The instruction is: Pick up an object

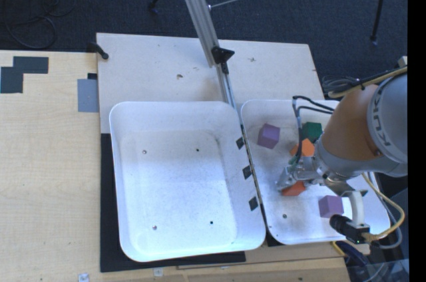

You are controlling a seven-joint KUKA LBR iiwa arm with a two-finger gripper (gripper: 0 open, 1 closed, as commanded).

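The right bin (279,224) holds a purple cube (269,136) near its back left, a green block (311,130) and an orange block (305,148) beside the arm, a red-orange piece (293,189) near the middle, and a second purple cube (330,206) at the front right. My gripper (293,179) is low inside this bin, directly above the red-orange piece, with the orange block just behind it. The wrist hides the fingertips.
The left bin (133,141) lies beside the right one, split from it by a rim with black clips (247,171). A slanted aluminium rail (200,8) rises behind the bins. Cables (373,234) hang at the right bin's front right corner.
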